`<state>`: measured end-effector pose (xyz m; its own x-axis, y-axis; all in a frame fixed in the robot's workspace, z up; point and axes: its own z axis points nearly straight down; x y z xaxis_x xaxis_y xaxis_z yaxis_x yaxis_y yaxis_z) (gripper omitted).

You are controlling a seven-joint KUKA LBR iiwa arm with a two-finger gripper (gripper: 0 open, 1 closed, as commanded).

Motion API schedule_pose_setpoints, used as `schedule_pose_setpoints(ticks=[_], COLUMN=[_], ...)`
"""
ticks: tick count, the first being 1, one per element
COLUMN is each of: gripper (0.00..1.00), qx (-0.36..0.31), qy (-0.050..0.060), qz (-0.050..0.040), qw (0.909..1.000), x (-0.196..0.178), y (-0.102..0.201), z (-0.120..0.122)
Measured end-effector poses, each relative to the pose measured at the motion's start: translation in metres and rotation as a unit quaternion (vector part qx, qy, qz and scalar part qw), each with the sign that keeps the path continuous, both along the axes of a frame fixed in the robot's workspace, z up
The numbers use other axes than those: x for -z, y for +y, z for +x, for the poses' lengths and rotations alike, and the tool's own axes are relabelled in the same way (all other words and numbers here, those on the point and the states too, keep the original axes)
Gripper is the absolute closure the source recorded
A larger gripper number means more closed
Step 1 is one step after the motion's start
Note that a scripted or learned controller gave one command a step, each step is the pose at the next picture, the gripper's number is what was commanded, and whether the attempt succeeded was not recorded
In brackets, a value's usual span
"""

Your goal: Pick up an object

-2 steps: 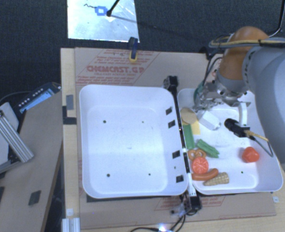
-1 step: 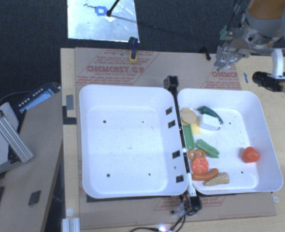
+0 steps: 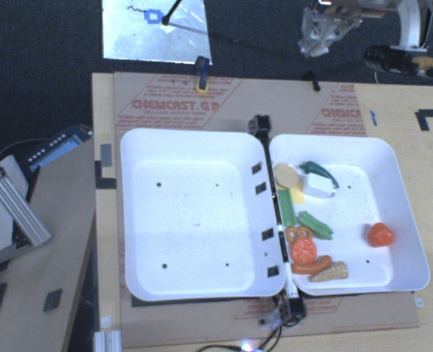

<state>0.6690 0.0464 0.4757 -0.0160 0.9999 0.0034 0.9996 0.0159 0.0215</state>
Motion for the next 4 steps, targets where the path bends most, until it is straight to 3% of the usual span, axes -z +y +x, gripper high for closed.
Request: schedule_pose_setpoints(ticks=[1,2,3,4], gripper=[1.0,1.0,1.0,1.0], qx=[0.004,0.012,0.013,0.006], qy=[0.006,0.009,0.009,0.009], qz=[-0.0007,-0.0036,-0.0042,-0.0025], qw=[1.0,0.9999,0.9999,0.9999], x=[-0.065,-0.059,-0.059,-0.06], y=[0.01,-0.121,-0.234,-0.212], z=[-0.044,-0.004,-0.005,0.0])
